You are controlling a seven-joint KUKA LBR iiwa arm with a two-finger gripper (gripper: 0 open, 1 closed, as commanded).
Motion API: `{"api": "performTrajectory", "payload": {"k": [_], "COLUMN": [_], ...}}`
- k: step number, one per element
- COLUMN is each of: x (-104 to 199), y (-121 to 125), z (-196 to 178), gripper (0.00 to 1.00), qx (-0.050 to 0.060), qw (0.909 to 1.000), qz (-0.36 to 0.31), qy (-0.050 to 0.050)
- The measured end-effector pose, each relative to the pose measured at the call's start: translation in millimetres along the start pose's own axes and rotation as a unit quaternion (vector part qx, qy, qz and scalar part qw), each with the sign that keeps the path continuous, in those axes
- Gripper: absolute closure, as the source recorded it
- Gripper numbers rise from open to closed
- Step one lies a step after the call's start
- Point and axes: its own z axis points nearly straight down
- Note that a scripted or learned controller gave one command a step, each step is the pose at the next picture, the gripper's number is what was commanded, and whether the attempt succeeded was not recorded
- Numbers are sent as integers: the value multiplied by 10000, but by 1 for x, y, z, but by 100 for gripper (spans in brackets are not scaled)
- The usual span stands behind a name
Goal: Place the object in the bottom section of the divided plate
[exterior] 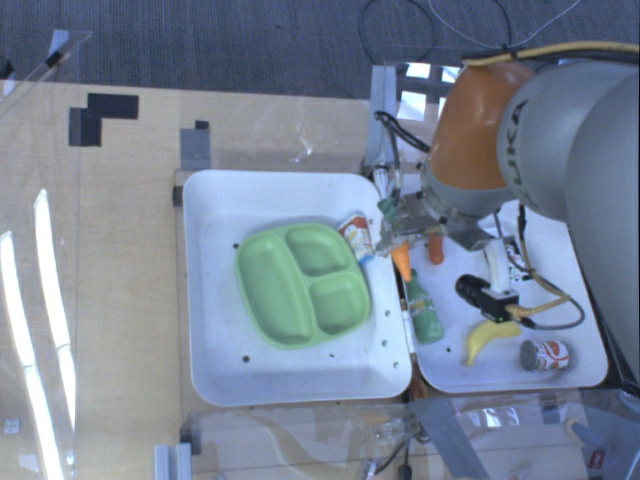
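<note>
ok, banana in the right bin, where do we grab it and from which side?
Best at mid-body, coming straight down and closing across the narrow width. The banana lies flat and curved with tapering ends, so the middle looks steadiest. The can sits close to one end, so keep off that tip.

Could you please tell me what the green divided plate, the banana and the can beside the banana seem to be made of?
Divided plate: likely moulded plastic, uniform matte green with soft rounded ridges.
Banana: probably a plastic toy, evenly yellow and smooth.
Can: seemingly metal with a printed label and a greyish end, though blur leaves it open.
</note>
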Motion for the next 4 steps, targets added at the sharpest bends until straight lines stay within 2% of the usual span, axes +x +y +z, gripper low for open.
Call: {"api": "performTrajectory", "payload": {"k": [1, 2, 3, 4], "x": [74, 151, 141, 86], "y": [28, 17, -49, -29], "z": [-6, -19, 27, -1], "gripper": [100, 100, 100, 100], "qx": [-18, -18, -3, -20], "qw": [9944, 9868, 9727, 9856], "qz": [-1055, -1621, -2319, -1691], "qy": [1, 4, 6, -2]}}
